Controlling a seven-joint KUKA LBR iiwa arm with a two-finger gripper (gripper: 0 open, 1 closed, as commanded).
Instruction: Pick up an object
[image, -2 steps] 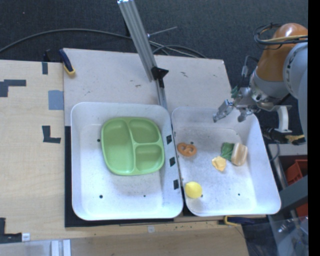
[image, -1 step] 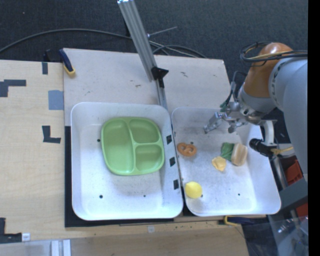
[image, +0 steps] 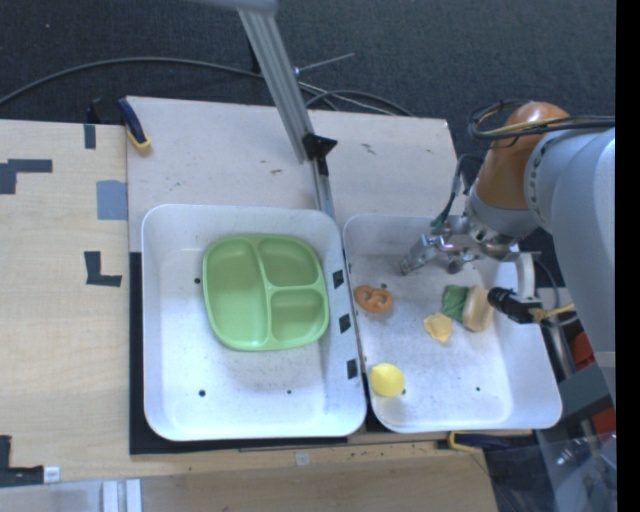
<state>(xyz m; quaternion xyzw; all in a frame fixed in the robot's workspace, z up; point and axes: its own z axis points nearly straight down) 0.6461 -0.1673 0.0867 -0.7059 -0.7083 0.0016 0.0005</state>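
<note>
In the right bin (image: 500, 400), my gripper (image: 415, 260) hangs over the upper middle of the floor, pointing down and to the left. An orange pretzel-shaped piece (image: 373, 298) lies just below and left of it, apart from it. A green item (image: 456, 301) and a tan item (image: 477, 309) lie together right of the gripper's tip, with a small yellow wedge (image: 438, 327) beside them. Near the bin's front left corner rests a yellow ball (image: 387, 380). Nothing is seen held by the gripper.
A green divided plate (image: 266, 291) lies in the left bin (image: 170, 390). A slanted grey pole (image: 285, 85) ends at the rim between the bins. Cables run along the back. A blue-and-yellow tool (image: 134, 124) lies on the bench at far left.
</note>
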